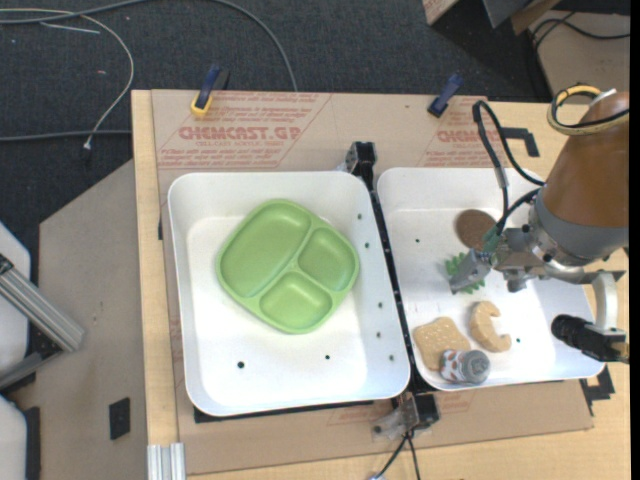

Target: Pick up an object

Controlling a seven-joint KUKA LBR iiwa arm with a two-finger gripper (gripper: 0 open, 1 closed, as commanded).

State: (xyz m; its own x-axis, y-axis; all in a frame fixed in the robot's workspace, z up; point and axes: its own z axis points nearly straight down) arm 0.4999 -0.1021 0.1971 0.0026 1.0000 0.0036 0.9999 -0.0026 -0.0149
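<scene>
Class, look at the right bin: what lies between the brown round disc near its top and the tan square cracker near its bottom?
In the camera view, a small green spiky toy and the gripper at it lie between the brown disc and the tan cracker.

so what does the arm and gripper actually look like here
The arm is bulky and rounded, with an orange-brown band above a grey wrist section. Black cables loop along its left side, and a yellow ring of cable sits near its top. The gripper is small, grey metal with dark parts.
</scene>
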